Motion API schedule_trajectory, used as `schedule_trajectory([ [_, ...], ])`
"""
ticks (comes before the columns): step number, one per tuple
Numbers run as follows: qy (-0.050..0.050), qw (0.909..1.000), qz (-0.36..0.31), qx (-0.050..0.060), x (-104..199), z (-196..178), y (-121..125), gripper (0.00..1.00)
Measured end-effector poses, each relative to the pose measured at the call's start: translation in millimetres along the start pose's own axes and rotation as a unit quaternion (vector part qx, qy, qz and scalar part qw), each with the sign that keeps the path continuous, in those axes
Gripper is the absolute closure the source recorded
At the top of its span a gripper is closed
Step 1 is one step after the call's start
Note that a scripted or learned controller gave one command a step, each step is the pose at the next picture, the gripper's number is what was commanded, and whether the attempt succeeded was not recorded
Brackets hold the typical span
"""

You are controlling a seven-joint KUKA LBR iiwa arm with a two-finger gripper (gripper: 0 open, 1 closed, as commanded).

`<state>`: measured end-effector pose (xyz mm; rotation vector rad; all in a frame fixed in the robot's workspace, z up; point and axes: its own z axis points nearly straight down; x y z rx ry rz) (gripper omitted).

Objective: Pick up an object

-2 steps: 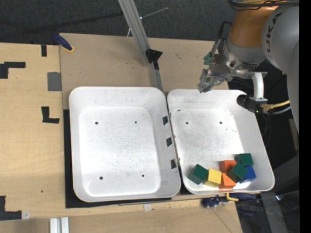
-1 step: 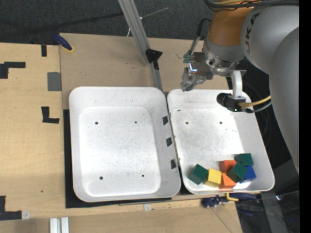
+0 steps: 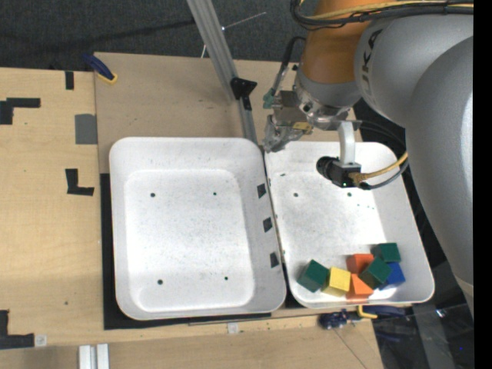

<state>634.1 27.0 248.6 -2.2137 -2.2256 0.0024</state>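
Several small blocks lie heaped in the near right corner of the right bin (image 3: 330, 214): a green one (image 3: 313, 274), a yellow one (image 3: 337, 280), an orange one (image 3: 358, 286), a red one (image 3: 357, 262), a dark green one (image 3: 377, 270), another green one (image 3: 387, 251) and a blue one (image 3: 395, 276). My gripper (image 3: 277, 137) hangs over the far left corner of the right bin, by the rim shared with the left bin. It is far from the blocks, and no block shows at its tip.
The left bin (image 3: 184, 229) lies beside the right one. A slanted metal pole (image 3: 217, 48) runs down to the bins' far edge next to the gripper. A black fitting with a cable (image 3: 340, 171) hangs from the wrist. A blue clip (image 3: 101, 66) lies far left.
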Motion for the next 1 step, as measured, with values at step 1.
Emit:
schedule_trajectory([
  [1,0.0,1.0,0.0,-0.001,46.8,-1.8,-2.4,1.0],
])
